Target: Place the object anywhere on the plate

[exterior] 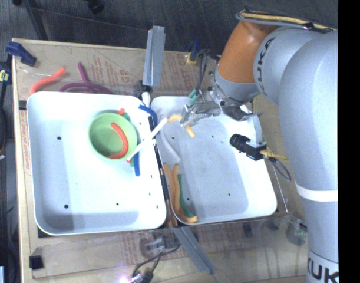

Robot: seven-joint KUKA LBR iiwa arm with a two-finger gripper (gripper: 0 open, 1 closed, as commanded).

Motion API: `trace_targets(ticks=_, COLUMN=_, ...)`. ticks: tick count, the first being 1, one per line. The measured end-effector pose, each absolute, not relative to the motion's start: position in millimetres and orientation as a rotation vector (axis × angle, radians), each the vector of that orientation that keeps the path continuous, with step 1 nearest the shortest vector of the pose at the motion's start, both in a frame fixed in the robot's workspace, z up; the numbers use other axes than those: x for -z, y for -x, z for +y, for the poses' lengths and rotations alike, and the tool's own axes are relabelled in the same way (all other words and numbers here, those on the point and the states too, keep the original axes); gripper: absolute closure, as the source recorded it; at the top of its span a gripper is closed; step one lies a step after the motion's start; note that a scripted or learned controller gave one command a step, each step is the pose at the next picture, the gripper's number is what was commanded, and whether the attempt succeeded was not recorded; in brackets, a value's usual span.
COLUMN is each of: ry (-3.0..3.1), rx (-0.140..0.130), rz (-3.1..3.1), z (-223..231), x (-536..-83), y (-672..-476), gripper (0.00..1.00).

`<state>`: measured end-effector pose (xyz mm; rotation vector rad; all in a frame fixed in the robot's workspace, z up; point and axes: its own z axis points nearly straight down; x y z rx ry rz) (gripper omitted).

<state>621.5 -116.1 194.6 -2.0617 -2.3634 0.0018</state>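
My end effector (190, 115) is low over the far left corner of the right bin (259, 199). Fingers look slightly parted, but the view is too cluttered there; can't tell the opening for sure. A small yellow piece (190, 132) sits just below the fingertips, and another yellowish bit (175, 118) just to their left. Can't tell if either is between the fingers, so no confirmed grip.

The green plate (103, 135) is in the left bin (62, 211), upper middle. A red curved object (125, 140) lies on it. A white stick (145, 138) runs from the plate's edge across the wall between the bins, with a blue piece (136, 165) touching the plate's near rim.

An orange and green item (180, 200) lies along the right bin's left wall, near the front corner. Red and purple tubing (79, 86) rests on the worktop (109, 58) behind the left bin.
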Motion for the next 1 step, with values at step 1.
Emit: trace_targets(ticks=1, ry=2.062, rx=-0.001, rz=-2.363, z=-116.2, x=-194.8, y=-621.6, gripper=0.0)
